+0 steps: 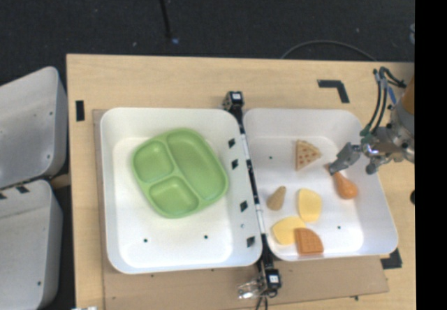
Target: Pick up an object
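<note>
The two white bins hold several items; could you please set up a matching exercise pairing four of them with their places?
Things:
1. green three-compartment plastic plate
2. tan waffle-patterned triangular wedge
3. small orange carrot-like piece
4. brown potato-shaped piece

Places:
A. right bin, near the divider
B. right bin, just below the tool
C. left bin
D. right bin, toward the far wall

Pairs: 1-C, 2-D, 3-B, 4-A

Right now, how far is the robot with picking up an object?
Done: the gripper is over the right bin, its open fingers above the orange piece. In hand: nothing sits between the fingers. Left: closing on a piece and lifting it. The triangular cracker, the brown piece and the yellow pieces lie in the right bin; the green plate sits in the left bin.
</note>
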